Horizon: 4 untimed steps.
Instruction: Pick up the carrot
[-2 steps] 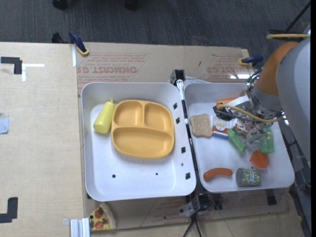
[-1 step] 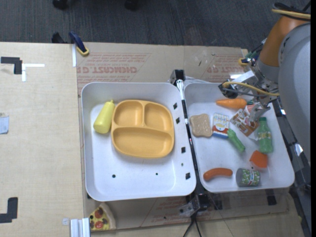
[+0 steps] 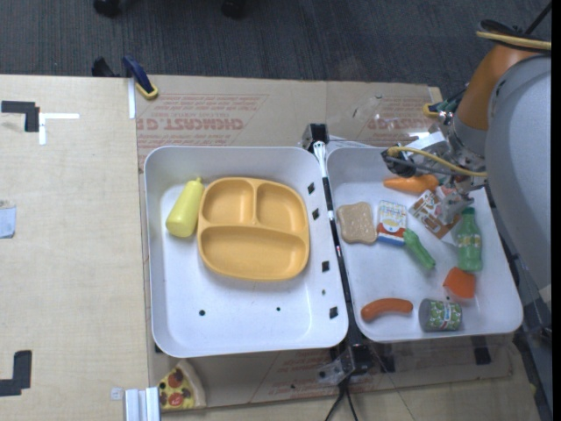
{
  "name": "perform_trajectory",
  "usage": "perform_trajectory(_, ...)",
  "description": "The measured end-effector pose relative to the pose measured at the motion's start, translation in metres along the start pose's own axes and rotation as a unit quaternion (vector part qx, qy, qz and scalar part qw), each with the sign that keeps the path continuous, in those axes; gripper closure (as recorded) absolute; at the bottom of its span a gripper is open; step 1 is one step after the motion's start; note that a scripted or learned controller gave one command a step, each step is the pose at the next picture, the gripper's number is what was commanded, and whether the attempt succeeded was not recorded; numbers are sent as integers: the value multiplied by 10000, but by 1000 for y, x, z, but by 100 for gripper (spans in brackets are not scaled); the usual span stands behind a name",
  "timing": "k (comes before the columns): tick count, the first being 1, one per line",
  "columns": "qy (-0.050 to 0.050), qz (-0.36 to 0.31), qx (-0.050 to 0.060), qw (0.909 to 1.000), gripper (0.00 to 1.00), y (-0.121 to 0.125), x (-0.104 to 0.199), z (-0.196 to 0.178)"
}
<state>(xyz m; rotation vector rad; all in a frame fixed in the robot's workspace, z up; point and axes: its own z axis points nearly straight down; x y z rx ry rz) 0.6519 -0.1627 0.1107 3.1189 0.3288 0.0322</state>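
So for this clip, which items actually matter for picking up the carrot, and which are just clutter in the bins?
Belongs to the job:
carrot, at the far side of the right bin
gripper, right beside it

Just lying about:
yellow divided plate and yellow bottle in the left bin
bread slice
sausage
can
green bottle

We have one fixed cam above the bench, looking down at a slant; both white bins sit in frame, left bin (image 3: 241,323) approx centre, right bin (image 3: 491,323) toward the right edge; arm (image 3: 526,139) enters from the right, big and partly cropped, so nearest the lens; dark carpet (image 3: 289,24) runs across the top, i.e. far side; mid-range standoff, whole bench width not covered.
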Motion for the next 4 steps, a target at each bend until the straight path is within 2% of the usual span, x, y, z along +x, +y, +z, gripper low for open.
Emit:
perform_trajectory(1,67,37,-64,10000,0,-13,-25,0)
perform_trajectory(2,-100,-41,40,9999,0,-78,8,-81)
perform_trajectory(3,-59,-934,46,9956,0,-31,-19,-11)
perform_trajectory(4,37,-336,-8,9994,0,21,-1,1)
